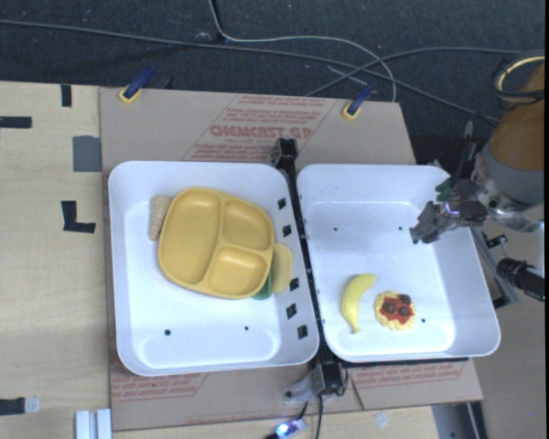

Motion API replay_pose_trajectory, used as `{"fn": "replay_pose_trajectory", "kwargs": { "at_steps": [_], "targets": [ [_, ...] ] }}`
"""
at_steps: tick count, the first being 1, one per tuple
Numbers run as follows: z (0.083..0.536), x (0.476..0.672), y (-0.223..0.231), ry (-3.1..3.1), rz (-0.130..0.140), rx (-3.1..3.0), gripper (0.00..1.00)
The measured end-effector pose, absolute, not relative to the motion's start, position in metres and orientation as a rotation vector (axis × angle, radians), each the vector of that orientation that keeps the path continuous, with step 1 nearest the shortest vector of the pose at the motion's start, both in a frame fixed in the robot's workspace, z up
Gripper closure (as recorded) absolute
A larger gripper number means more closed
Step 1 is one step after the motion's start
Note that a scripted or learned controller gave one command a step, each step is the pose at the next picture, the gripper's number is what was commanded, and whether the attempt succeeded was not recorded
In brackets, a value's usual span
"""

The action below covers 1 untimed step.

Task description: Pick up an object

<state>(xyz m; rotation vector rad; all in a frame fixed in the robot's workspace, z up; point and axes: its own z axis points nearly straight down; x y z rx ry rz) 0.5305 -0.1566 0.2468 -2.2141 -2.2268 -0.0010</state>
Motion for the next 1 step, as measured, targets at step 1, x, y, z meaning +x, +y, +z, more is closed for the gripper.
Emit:
{"fn": "replay_pose_trajectory", "kwargs": {
  "at_steps": [1],
  "targets": [
    [0.2323, 0.5265, -0.1027, -2.226, 0.002, -2.214, 1.0]
  ]
}}
